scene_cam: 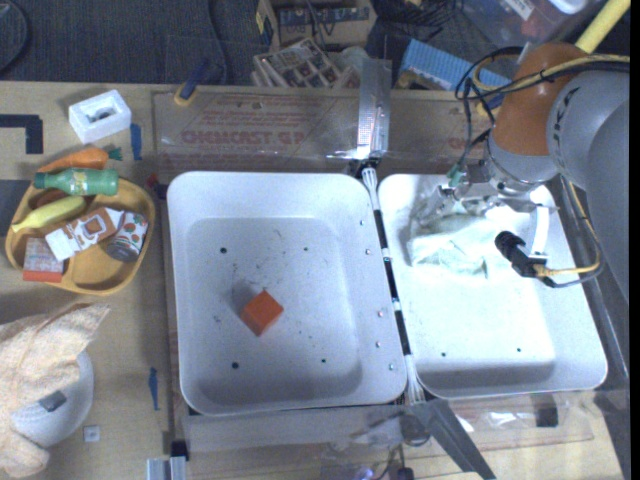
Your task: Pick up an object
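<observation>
A pale crumpled wrap point(447, 240) at eleven o'clock in the right bin point(560, 368) is being crowded by the hand point(470, 190), seemingly for a pick, its grip state not being discernible, while an orange cube point(263, 313) is lying in the left bin point(200, 208).

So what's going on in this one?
A grey KUKA arm reaches in from the right, with its gripper down in the far part of the right bin, over a pale crumpled item. An orange block lies untouched in the left bin. Nothing is visibly held.
</observation>
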`<state>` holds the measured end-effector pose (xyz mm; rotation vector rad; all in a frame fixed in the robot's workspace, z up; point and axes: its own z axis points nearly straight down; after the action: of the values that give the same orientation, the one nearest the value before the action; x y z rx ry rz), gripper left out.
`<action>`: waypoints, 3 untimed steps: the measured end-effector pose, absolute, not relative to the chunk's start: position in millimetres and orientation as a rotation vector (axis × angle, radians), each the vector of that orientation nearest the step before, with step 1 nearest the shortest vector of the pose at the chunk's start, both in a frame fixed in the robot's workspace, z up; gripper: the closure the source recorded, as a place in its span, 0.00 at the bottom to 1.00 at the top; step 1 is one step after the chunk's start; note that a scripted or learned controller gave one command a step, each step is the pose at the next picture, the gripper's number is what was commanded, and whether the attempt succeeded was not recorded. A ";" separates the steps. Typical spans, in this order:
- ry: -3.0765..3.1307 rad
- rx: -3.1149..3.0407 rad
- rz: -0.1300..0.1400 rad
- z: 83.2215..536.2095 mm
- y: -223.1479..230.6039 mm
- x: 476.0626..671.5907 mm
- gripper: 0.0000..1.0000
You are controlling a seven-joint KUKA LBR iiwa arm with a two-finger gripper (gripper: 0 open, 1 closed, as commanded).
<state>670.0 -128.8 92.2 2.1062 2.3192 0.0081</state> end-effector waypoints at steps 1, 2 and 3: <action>2.537 1.838 0.004 91.8 -99.3 669.7 0.00; 2.532 1.838 0.011 103.5 -99.6 671.2 1.00; 2.532 1.838 0.011 103.6 -99.6 671.2 0.00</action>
<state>671.2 -99.6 103.6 1.8379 2.5318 0.0107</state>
